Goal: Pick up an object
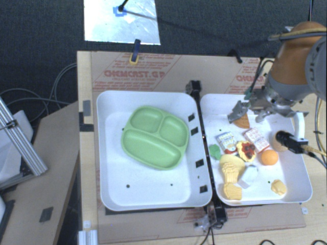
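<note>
Sitting in the left bin: a pale green plate with three sections. Hovering over the right bin, near its back: the gripper, fingers spread wide apart, gripping nothing. Lying below it, in a loose cluster: a yellow toy, an orange ball, small packets.

— What's that bench topped with?

— Brown cardboard with red lettering printed across the back edge. Two shallow white bins sit on it, touching side by side: the left bin and the right bin.

— Anything else straight on the board?

— A small yellow-and-blue clip at the far edge, near the shiny sheet beyond it.
</note>
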Robot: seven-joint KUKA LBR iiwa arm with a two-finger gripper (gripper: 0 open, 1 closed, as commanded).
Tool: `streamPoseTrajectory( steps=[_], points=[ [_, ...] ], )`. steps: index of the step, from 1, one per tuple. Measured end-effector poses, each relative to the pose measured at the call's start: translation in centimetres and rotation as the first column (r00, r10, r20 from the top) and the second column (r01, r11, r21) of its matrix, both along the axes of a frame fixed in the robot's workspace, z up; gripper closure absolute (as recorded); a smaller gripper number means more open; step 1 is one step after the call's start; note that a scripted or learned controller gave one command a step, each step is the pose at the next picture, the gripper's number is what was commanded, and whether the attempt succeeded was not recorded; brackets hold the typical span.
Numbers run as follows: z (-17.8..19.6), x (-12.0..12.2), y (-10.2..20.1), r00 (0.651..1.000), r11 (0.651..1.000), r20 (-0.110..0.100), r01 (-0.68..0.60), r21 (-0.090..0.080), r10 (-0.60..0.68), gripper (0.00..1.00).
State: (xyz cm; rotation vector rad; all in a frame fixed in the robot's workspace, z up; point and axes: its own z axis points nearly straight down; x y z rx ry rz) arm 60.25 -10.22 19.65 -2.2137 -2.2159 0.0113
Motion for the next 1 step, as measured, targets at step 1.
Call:
streamPoseTrajectory(
  steps=[1],
  points=[
    [0.74, 0.29, 0.03, 1.000, 1.000, 0.013, -0.002, -0.001, 0.002, 0.00]
  ],
)
